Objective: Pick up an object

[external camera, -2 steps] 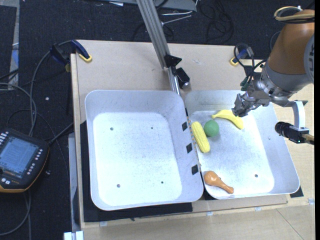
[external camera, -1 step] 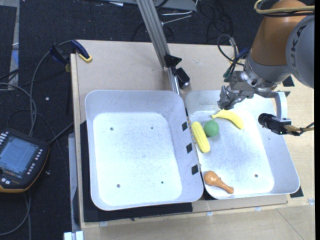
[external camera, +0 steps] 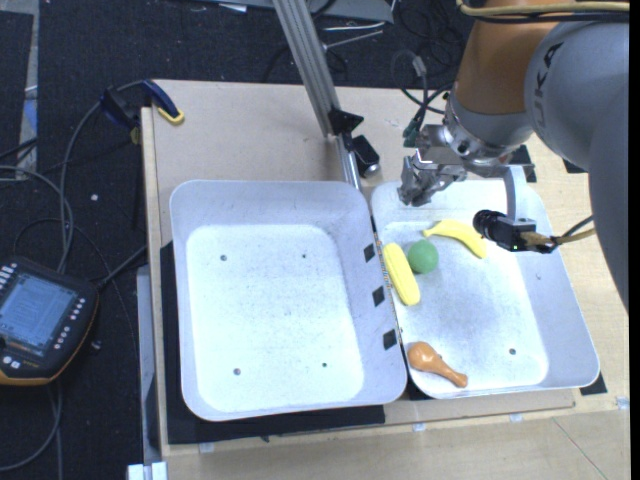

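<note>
Claw (external camera: 421,190) above right bin's (external camera: 560,298) back edge, open/shut unclear, banana (external camera: 456,236) & green ball (external camera: 423,257) nearby

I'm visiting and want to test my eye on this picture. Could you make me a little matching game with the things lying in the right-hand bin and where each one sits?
Things:
1. banana
2. green ball
3. corn cob
4. orange pear-shaped toy

Places:
A. near the bin's front edge, apart from the rest
B. along the bin's left wall, next to the ball
C. toward the back, closest to the gripper
D. between the corn cob and the banana

Pairs: 1-C, 2-D, 3-B, 4-A
</note>
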{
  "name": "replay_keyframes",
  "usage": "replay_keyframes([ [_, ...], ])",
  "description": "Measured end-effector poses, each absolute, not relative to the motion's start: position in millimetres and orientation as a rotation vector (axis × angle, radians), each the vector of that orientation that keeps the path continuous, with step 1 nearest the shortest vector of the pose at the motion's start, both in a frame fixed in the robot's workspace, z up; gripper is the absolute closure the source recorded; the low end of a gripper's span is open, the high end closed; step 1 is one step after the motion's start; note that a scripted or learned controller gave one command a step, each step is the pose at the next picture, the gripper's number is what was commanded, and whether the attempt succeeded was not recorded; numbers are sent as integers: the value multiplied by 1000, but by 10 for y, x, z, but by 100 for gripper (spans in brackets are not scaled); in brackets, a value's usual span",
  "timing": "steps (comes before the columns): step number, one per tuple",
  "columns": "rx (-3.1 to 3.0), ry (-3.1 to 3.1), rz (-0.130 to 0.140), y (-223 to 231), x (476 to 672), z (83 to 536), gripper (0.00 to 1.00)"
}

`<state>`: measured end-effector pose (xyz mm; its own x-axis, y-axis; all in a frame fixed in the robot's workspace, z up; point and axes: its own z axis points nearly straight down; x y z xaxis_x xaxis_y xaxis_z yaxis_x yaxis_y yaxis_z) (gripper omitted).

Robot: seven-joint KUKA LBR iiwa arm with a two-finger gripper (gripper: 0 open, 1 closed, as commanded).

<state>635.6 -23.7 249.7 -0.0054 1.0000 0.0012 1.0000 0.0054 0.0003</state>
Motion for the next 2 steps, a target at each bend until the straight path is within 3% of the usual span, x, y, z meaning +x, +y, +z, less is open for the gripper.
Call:
replay_keyframes([
  [2, -2216, -2225, 1, 690, 6570, 2303, 100],
])
